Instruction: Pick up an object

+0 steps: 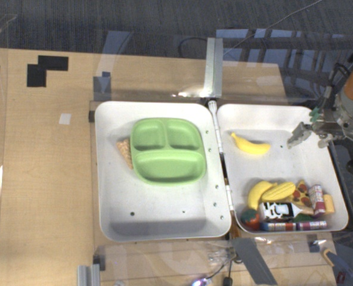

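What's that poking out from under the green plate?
A tan, textured object sticks out from beneath the left edge of the green divided plate in the left bin. The plate covers the rest, so what it is stays unclear.

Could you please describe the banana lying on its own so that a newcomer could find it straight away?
Look at the right-hand white bin, the one nearer the arm's gripper. In its upper half a single small yellow banana lies alone on the bare white floor. Other yellow items are packed into the cluttered pile at the bin's lower end, while this banana touches nothing else.
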Robot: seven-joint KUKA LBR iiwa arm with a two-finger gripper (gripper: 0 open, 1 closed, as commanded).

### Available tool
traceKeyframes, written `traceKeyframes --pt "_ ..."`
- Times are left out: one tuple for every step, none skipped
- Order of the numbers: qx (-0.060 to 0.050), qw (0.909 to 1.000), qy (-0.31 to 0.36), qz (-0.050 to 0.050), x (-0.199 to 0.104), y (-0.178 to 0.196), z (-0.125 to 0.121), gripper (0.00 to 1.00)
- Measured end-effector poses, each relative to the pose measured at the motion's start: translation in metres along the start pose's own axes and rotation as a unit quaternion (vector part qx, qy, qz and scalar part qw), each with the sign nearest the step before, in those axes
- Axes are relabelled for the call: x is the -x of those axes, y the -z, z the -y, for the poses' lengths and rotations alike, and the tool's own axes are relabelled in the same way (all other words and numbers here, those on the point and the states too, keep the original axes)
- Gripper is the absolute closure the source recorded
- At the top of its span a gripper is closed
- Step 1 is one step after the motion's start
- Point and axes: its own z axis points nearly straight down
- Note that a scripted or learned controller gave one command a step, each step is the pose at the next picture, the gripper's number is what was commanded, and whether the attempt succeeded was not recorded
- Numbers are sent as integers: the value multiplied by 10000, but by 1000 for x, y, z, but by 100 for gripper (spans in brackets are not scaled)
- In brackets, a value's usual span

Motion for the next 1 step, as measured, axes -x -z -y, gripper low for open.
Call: traceKeyframes --pt "-6 9993 368 -3 -50 -102 -24 0"
